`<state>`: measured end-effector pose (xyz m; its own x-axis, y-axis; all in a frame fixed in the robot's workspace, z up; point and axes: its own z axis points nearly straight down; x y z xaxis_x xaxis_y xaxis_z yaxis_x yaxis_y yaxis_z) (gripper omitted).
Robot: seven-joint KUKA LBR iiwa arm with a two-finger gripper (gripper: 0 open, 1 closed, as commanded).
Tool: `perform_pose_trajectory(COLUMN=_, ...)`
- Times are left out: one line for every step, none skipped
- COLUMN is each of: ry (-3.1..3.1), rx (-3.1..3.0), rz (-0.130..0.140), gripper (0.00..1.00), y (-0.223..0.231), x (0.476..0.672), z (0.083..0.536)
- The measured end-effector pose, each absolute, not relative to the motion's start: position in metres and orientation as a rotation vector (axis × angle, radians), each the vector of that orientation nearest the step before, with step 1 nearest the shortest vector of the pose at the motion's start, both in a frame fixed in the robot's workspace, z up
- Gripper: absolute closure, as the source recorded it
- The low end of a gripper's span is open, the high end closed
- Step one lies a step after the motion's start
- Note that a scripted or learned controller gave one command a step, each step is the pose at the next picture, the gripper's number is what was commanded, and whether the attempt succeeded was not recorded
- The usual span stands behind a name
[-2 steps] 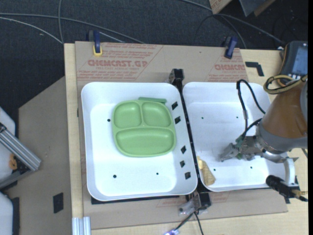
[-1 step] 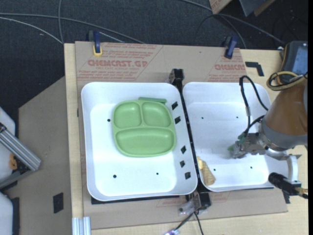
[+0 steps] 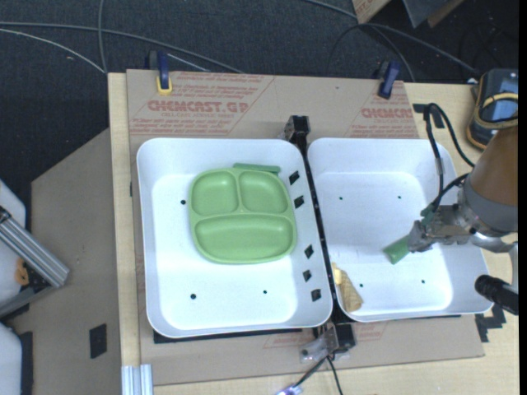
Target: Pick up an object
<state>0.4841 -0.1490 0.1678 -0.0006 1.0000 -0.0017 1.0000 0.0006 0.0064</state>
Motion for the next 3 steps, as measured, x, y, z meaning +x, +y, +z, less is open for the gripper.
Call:
perform_pose_trajectory(ry=2.219, rx=2.215, rz=0.006, gripper=1.0, y=-0.149, x=0.486, z=0.222)
perform_pose_trajectory(ry=2.221, rx=2.218, rz=0.003, gripper=1.0, y=-0.149, x=0.487, z=0.237)
perform_pose_trajectory(ry=2.228, rx=2.213, rz=0.005, gripper=1.0, y=-0.101, x=0.513, z=0.246)
